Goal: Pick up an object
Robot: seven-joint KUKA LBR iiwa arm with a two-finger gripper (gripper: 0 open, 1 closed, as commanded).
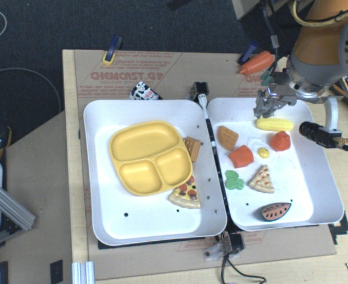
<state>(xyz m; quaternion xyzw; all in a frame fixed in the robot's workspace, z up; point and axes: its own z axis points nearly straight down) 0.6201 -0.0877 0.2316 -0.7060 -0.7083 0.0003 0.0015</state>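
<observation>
Dark carpet surrounds the surface [162, 64] bearing two white bins. At the right bin's [322, 185] far edge the hand [268, 108] hangs just above a yellow corn cob [274, 124]; whether it is wide or narrow cannot be told.

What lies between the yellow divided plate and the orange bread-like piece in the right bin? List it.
In the camera view, a small brown piece sits against the plate, then the two bins' adjoining rims, then the bread-like piece.
</observation>
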